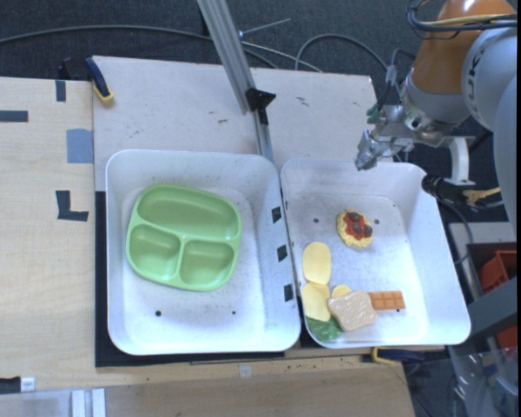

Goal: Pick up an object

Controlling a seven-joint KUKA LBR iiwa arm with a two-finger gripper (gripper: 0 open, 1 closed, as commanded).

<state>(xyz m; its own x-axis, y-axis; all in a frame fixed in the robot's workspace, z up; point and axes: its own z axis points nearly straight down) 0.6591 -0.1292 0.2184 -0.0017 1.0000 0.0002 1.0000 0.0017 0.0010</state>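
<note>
The desk (200, 102) carries 2 shallow white bins side by side. The left bin (122, 259) holds 1 green divided plate (184, 236) with 3 compartments. The right bin (434, 259) holds the small things: 1 round toy pizza (355, 228) with red topping near the middle, 2 yellow oval pieces (317, 262) one below the other, 1 tan toast slice (353, 311) touching 1 orange wafer (385, 301), and a green piece (326, 327) partly hidden under them at the near wall.

1 grey arm (478, 59) with an orange band reaches in from the right. Its jaws (370, 156) hang above the right bin's far rim, well apart from the toys, with nothing seen in them; how far open they are cannot be told.

1 metal rail (230, 50) slants across the desk between the bins. 1 blue and yellow clamp (100, 81) sits at the desk's far left corner. No writing can be read.
</note>
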